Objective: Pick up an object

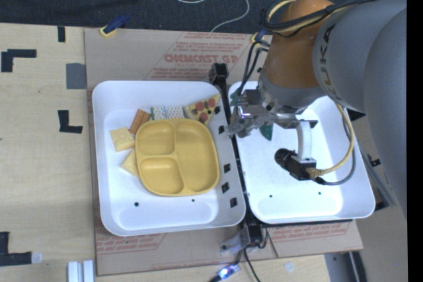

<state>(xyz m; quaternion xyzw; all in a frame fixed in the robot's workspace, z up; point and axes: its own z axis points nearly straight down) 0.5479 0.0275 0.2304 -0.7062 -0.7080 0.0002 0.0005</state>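
My gripper hangs low over the left edge of the right bin, close to the divider between the bins. The grey wrist and orange band hide most of it from above. A small teal object peeks out just right of the gripper, beneath the wrist; whether it touches the gripper I cannot tell. In the left bin lies a yellow divided plate. Around its upper left edge sit a tan square piece, a brown piece, a patterned item and a pizza-slice toy.
A black cylindrical fitting with a yellow cable hangs from the arm over the middle of the right bin. The bins rest on cardboard. A white cable loops across the dark floor behind.
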